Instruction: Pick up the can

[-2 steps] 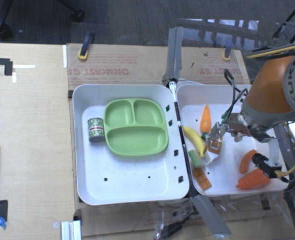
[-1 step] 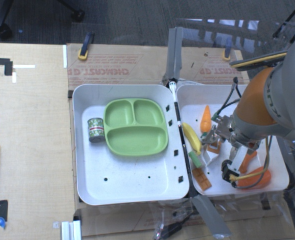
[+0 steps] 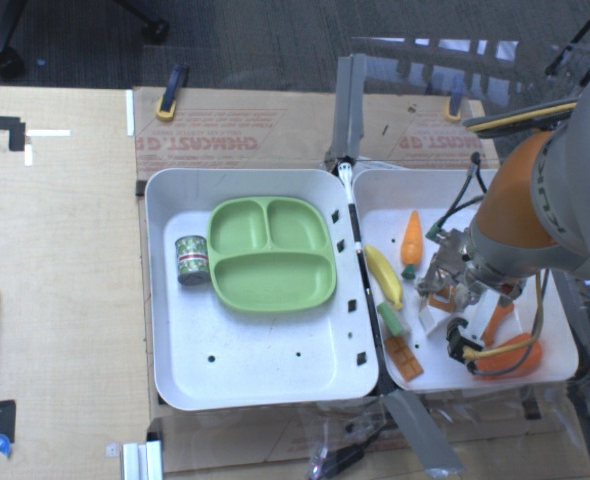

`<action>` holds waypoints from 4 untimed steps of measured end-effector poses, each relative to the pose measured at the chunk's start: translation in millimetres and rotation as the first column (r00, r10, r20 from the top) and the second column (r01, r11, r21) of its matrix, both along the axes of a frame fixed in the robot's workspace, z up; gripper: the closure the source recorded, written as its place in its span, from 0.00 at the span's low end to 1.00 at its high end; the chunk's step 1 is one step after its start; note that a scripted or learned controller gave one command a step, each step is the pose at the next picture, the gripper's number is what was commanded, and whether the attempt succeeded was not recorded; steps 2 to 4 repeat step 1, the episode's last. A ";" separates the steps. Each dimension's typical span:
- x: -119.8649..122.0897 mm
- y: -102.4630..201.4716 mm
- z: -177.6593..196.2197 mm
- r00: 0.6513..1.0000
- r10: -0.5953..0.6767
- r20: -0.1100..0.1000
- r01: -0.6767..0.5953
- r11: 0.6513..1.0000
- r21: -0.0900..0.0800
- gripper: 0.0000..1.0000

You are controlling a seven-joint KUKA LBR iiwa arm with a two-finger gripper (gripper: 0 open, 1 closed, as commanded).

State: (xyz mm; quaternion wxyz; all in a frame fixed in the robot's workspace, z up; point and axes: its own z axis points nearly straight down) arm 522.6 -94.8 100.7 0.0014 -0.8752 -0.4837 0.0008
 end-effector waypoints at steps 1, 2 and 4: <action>87.0 36.2 90.2 0.965 -0.262 -0.001 0.262 0.965 -0.004 1.00; 87.0 36.2 90.2 0.965 -0.262 -0.001 0.262 0.965 -0.004 1.00; 87.0 36.2 90.2 0.965 -0.262 -0.001 0.262 0.965 -0.004 1.00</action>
